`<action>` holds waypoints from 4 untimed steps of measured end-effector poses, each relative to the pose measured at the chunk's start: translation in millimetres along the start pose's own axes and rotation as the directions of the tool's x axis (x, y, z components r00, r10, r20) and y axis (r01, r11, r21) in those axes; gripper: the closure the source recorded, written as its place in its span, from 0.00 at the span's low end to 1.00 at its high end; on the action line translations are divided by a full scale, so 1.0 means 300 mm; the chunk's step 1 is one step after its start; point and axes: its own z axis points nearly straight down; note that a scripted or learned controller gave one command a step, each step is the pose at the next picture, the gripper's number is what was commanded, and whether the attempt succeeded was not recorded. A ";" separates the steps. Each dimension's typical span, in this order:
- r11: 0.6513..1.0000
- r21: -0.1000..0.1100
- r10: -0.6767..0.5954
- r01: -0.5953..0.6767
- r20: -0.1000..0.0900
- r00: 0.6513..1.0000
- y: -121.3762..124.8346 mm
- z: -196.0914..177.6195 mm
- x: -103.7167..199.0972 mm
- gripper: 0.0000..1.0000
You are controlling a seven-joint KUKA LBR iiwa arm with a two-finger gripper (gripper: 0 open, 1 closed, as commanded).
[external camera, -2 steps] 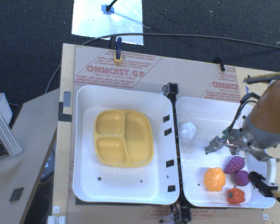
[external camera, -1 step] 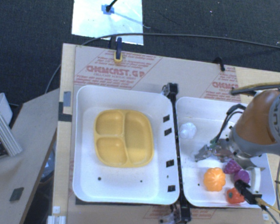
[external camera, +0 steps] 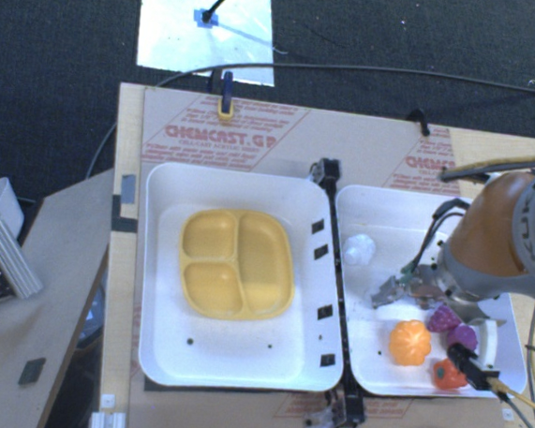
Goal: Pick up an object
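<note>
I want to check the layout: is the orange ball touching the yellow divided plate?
Apart. The camera view shows the orange ball in the right bin and the yellow plate in the left bin.

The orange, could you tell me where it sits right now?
The orange lies in the right bin, near its front edge, just left of the purple toy.

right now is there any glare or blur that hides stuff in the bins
Camera view: even overhead light and soft shadows; the white bins wash out bright, so the pale object in the right bin barely stands out; the gripper looks slightly soft; the yellow tray and orange ball read clearly.
</note>
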 end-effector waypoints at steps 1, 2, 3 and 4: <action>1.000 -0.003 0.001 -0.001 0.000 1.000 0.003 -0.037 0.000 1.00; 1.000 -0.006 -0.005 0.005 0.002 1.000 0.024 -0.224 0.031 1.00; 1.000 -0.006 -0.004 0.004 0.002 1.000 0.047 -0.415 0.002 1.00; 1.000 -0.007 -0.005 0.005 0.002 1.000 0.027 -0.615 -0.012 1.00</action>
